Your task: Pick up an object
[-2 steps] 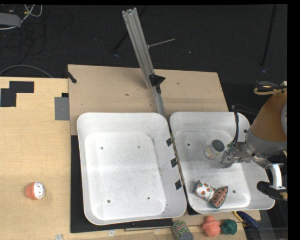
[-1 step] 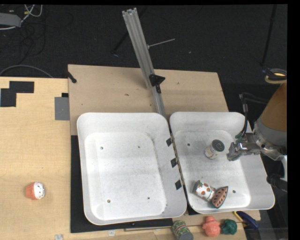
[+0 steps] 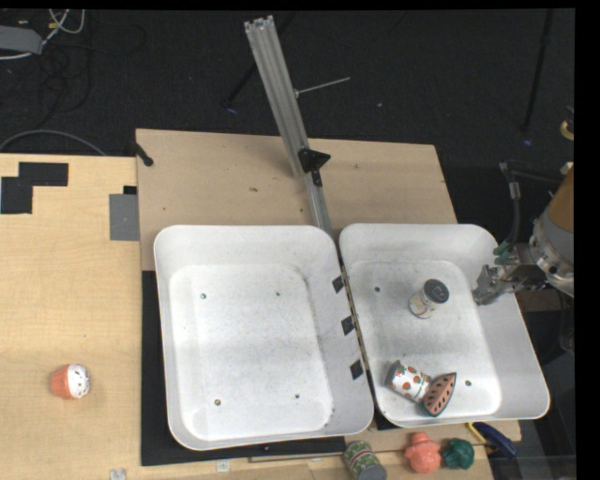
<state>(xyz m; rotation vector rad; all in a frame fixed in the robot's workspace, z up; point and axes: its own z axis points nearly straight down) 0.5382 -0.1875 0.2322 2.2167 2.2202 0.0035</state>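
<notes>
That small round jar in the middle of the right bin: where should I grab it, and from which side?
Probably straight from above. The small jar lies alone on the right bin floor, slightly tilted, dark round top showing, bare floor all around it. Close the fingers across its pale body just under that top, where the sides look roundest. The gripper sits at the bin's right rim, so a short move left should reach it.

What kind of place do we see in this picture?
Probably a robotics lab: two white bins on a plywood bench, a robot gripper at the right, loose cables on dark floor.
</notes>
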